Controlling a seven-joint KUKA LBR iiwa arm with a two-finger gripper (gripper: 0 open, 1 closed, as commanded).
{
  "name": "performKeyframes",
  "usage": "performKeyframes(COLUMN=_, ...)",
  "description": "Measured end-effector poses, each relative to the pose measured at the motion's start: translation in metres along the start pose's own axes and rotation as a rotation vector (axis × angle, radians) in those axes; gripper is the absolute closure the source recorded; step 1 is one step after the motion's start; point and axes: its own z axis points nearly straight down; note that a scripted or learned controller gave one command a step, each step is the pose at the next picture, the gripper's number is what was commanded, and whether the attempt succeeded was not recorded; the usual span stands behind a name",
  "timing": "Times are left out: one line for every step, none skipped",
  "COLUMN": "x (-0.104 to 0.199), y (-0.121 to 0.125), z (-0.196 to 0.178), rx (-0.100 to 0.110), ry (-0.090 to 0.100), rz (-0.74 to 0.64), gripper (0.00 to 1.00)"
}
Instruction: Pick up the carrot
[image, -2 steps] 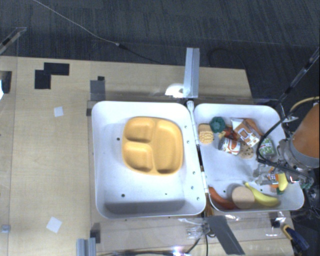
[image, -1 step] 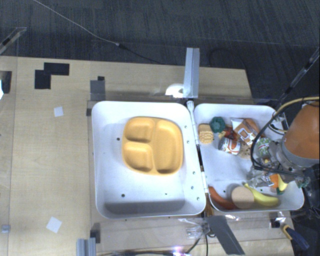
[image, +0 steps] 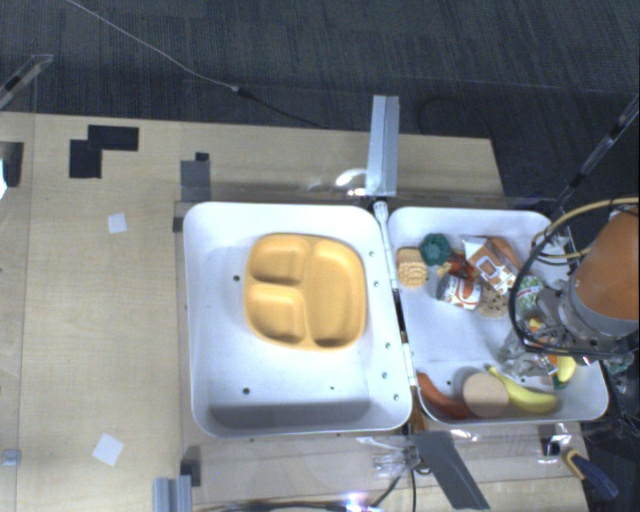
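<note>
Over the right bin (image: 430, 330), gripper (image: 548, 352), state impossible to tell; smooth yellow 3-compartment tray (image: 305, 290), left bin (image: 215, 330)

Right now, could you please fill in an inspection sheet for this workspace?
Surface: pale wooden bench bearing two shallow white bins, left bin and right bin.
Job's things: no item in the right bin can be told for certain as the carrot.
Clutter: yellow sectioned tray in the left bin; banana, dark green piece, round waffle-like piece and a reddish-brown piece in the right bin.
Grippers: arm low over the right bin's right side; gripper hidden beneath it.
Cables: black loop around the wrist; thin wire across the dark floor.
Surroundings: dark carpet behind the bench.
</note>
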Motion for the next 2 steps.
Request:
performKeyframes(x=-0.023, y=0.002, z=0.001, rx=-0.001, ry=0.006, rz=-0.134, gripper=1.00)
performKeyframes(x=0.000, y=-0.008, z=0.000, rx=-0.001, ry=0.002, rz=-0.477, gripper=1.00)
